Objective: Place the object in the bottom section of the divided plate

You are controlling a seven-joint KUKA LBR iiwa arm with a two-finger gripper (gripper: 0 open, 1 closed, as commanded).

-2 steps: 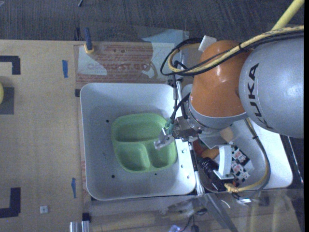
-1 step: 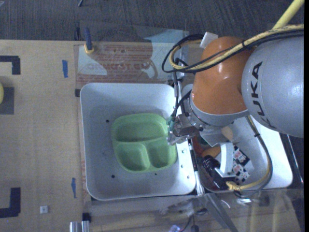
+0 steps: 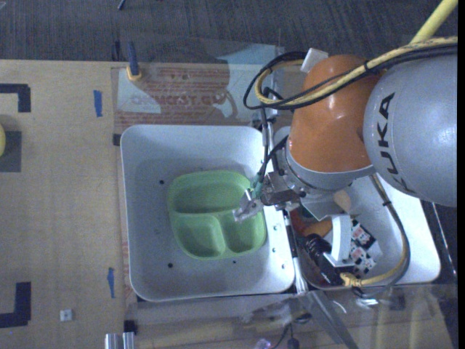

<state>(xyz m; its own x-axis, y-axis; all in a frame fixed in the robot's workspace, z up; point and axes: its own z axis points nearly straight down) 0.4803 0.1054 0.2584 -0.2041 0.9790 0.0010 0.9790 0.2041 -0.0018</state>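
A light green divided plate (image 3: 207,195) lies in the left white bin (image 3: 145,217), with one long section on its far side and two smaller sections on its near side. All three sections look bare. My gripper (image 3: 245,208) hangs low over the plate's right rim, above the near right section. The orange wrist and grey arm hide much of what is beneath them, and I cannot make out any object at the gripper's tip.
The right bin (image 3: 418,264) is mostly covered by the arm. An orange item (image 3: 320,228) and a white patterned card (image 3: 358,243) show in it. Tan bench surface with blue tape marks (image 3: 98,102) spreads to the left.
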